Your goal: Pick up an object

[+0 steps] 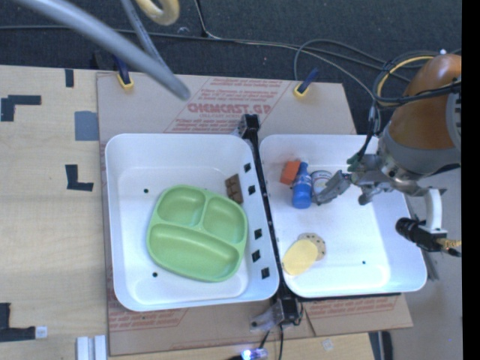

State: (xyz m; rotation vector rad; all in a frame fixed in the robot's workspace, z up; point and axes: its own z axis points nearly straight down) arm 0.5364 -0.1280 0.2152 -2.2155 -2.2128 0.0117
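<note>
The right bin [375, 276] holds an orange block [290, 172], a blue bottle [301, 190], a small clear ring-shaped piece [321, 178] and a flat yellow object [301, 256]. My gripper [351, 193] hangs over the middle of the right bin, just right of the blue bottle and the clear piece. It is open, with nothing between its fingers. One grey finger [331, 188] reaches toward the clear piece. I cannot tell whether it touches it.
In the left bin [124, 163] lie a green divided plate [198, 232] and a small brown object [235, 188] near the black divider [257, 201]. Cables [330, 58] loop behind the right bin. The arm's orange band [427, 111] sits over the bin's right edge.
</note>
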